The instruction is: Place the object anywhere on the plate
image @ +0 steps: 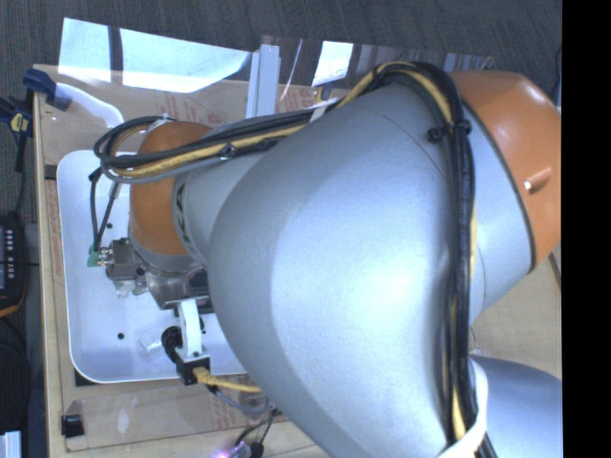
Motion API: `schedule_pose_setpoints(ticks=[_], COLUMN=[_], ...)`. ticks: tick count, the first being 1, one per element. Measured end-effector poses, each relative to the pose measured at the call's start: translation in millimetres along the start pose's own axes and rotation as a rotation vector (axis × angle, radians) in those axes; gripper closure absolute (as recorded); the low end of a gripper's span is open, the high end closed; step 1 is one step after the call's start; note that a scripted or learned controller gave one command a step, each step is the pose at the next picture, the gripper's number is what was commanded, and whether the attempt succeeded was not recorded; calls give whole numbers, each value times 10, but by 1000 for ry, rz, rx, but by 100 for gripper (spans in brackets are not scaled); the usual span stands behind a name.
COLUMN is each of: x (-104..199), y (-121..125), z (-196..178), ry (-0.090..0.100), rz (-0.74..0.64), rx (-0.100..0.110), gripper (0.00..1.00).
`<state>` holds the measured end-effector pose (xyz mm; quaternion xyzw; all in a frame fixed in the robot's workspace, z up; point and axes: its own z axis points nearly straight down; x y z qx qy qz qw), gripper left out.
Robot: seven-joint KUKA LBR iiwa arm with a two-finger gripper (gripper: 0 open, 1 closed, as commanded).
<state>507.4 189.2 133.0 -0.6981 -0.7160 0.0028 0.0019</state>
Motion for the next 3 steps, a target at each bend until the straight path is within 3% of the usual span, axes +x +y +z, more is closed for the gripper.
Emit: schedule_pose_setpoints(ticks=[1,2,3], x=[-896,-436,-138], y=[-334,-329,-328], z=[-504,422,-5], ry=[0,0,2], rz=[-746,-484,161], rx=[-3,-3,-1], gripper=[100,100,100])
